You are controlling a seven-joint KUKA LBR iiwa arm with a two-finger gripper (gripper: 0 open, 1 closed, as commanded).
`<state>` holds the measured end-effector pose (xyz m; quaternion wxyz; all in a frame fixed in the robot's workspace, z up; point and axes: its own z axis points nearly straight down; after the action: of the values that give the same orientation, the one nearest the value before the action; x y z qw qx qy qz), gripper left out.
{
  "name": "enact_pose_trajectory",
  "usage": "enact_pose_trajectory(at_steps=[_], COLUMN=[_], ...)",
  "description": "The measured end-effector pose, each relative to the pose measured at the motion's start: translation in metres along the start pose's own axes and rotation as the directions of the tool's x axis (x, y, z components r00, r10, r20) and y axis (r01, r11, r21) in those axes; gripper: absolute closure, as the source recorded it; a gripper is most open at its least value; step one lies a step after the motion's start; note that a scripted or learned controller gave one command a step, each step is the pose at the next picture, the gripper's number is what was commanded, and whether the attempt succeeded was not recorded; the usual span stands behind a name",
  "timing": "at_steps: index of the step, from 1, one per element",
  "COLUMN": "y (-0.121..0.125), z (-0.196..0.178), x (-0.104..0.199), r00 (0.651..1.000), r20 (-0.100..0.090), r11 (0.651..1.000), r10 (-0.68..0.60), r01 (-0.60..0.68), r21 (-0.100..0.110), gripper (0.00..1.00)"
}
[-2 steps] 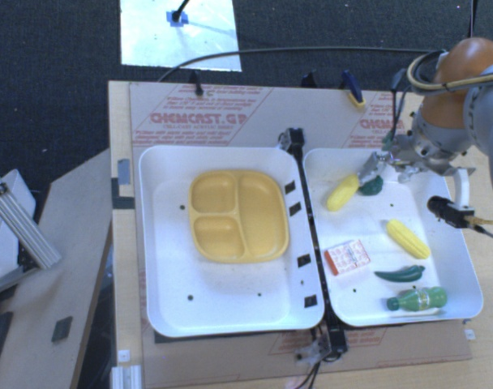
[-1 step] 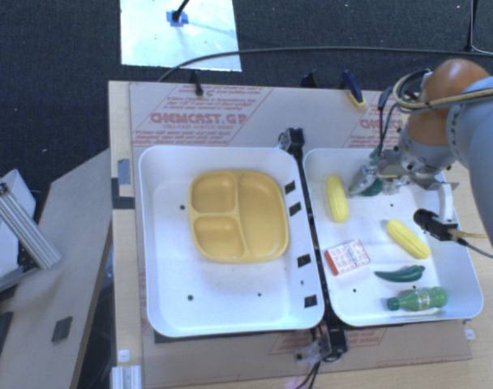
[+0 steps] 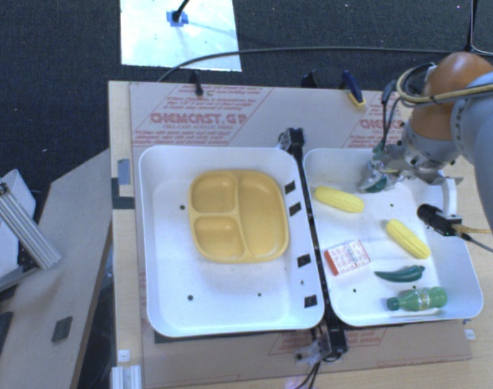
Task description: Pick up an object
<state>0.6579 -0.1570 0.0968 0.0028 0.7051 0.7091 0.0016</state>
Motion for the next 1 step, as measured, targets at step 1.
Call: enact_pose_trajectory(at_steps=[1], y=[0.0038], z=[-0.0642], x=[-0.0047], r00=[1.000], r20=[0.000], r11=[1.000], r10=[0.002], r01=[-0.002], r21=[-0.001], gripper=[1.00])
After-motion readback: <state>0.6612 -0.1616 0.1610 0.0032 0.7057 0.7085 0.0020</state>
